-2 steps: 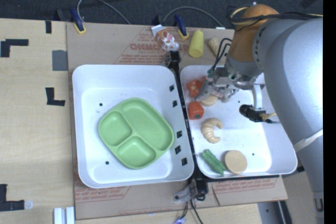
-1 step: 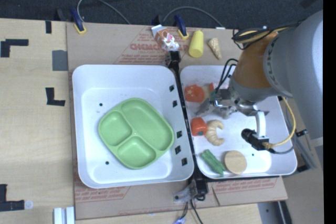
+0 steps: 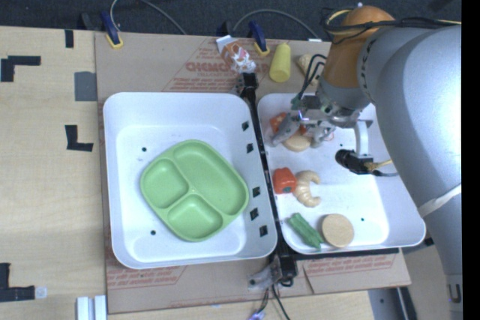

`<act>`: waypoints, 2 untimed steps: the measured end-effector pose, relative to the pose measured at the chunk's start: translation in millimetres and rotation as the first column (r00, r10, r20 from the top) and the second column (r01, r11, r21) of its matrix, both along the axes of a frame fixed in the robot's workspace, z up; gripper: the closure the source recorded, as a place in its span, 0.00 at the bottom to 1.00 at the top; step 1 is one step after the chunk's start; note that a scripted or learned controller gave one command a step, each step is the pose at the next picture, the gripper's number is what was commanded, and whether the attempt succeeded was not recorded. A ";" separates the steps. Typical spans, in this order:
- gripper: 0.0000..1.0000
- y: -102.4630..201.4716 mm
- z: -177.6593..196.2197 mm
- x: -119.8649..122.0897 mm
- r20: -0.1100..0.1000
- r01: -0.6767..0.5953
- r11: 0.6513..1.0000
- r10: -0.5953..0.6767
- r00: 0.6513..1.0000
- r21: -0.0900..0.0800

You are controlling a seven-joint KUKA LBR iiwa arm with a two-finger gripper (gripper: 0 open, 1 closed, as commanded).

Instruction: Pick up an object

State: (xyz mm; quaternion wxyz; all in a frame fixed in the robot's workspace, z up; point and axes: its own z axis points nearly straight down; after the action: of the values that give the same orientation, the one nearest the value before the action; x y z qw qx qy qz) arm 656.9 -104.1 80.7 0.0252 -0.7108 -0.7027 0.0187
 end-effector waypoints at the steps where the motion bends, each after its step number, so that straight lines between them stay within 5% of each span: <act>1: 0.00 -6.9 4.0 10.9 0.059 -0.013 1.000 0.013 0.998 -0.010; 2: 0.00 1.0 4.0 11.0 0.060 -0.012 1.000 0.013 0.998 -0.012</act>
State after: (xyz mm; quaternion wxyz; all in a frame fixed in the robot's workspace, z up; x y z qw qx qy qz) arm 668.0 -103.1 84.7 -0.0002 -0.7069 -0.7074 0.0014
